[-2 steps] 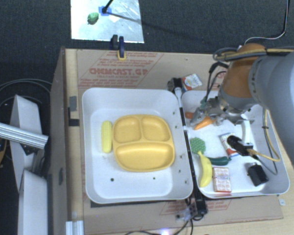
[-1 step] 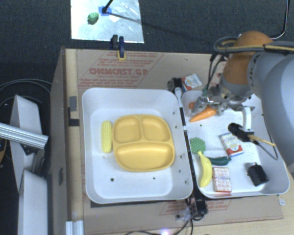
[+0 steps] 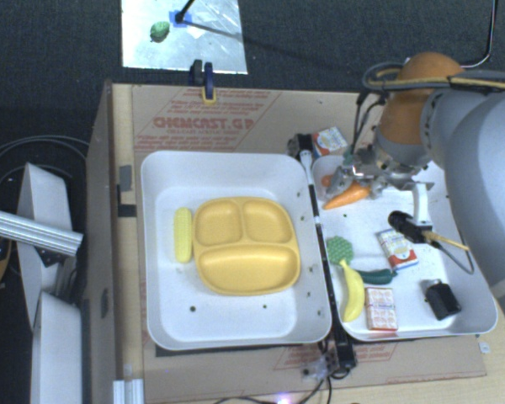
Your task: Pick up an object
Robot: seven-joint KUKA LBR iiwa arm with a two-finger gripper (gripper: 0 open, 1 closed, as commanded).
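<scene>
My gripper (image 3: 355, 178) hangs low over the far left part of the right bin (image 3: 467, 314), under the orange band of the arm. An orange carrot (image 3: 345, 199) lies slanted just below and in front of it, its thick end right at the gripper; whether they touch is unclear. Nearer the front of the same bin are a green leafy toy (image 3: 338, 248), a yellow banana (image 3: 351, 289), a dark green vegetable (image 3: 375, 275), a red-and-white carton (image 3: 397, 249), a speckled red packet (image 3: 380, 308) and a small black block (image 3: 442, 300).
The left bin (image 3: 164, 225) bears a yellow divided plate (image 3: 244, 245) and a yellow corn cob (image 3: 183, 235) to its left. A small orange-and-blue carton (image 3: 329, 140) lies at the right bin's far rim. The arm's grey body covers the right bin's far right side.
</scene>
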